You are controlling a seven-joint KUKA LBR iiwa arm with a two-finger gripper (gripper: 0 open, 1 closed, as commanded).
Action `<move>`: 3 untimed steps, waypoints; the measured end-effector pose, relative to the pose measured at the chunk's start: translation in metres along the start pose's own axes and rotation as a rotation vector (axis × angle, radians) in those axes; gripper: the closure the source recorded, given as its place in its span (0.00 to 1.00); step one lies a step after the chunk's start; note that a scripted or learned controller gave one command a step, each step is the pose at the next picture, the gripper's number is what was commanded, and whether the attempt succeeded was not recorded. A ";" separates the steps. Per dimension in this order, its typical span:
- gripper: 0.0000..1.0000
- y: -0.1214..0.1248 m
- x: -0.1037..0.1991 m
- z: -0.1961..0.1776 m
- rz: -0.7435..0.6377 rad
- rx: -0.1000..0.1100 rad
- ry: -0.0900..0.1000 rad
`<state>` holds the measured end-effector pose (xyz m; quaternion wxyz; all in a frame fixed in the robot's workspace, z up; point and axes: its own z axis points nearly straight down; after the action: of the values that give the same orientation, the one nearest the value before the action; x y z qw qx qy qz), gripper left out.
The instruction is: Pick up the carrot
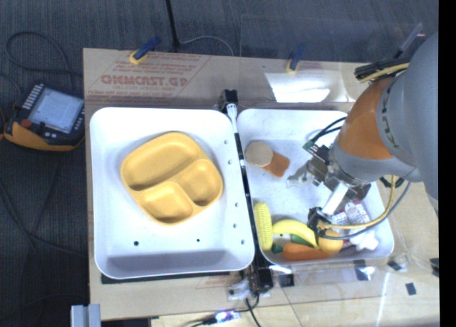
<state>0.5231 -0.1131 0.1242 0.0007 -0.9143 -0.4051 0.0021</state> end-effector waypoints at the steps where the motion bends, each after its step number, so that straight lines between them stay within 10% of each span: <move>1: 0.00 -0.036 -0.012 0.035 0.014 -0.019 0.008; 2: 1.00 -0.036 -0.012 0.025 0.015 -0.017 0.009; 3: 1.00 -0.015 0.075 -0.060 0.088 -0.002 0.002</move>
<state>0.5629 -0.0473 0.1842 0.0003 -0.9312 -0.3646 0.0008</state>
